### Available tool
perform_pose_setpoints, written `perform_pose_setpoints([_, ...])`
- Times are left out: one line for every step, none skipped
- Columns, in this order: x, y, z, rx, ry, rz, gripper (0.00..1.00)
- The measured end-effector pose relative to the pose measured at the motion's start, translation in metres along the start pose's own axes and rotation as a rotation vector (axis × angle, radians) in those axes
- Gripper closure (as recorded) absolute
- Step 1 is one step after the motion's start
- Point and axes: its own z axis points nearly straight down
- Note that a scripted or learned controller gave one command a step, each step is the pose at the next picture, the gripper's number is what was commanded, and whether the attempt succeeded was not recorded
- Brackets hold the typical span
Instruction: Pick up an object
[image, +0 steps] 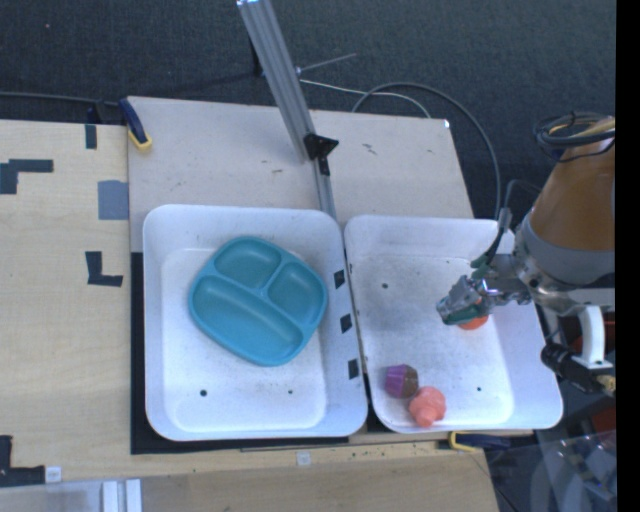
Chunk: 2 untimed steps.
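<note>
My gripper (463, 309) hangs over the right part of the right bin (400, 250), reaching in from the right. An orange-red and green object (473, 320) shows just under its fingertips, pressed against them; it seems to sit between the fingers. A purple object (402, 379) and a pink object (427, 405) lie side by side near the right bin's front wall, well below and left of the gripper.
A blue divided plate (259, 298) lies in the left bin (160, 330). A grey metal pole (288, 85) slants in from the top toward the gap between the bins. Cables run behind the right bin.
</note>
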Motion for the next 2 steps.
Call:
perform_pose_setpoints([0.000,0.001,-0.040,0.001,0.000,0.000,1.00])
perform_pose_setpoints([0.045,0.004,-0.023,0.007,0.002,-0.003,1.00])
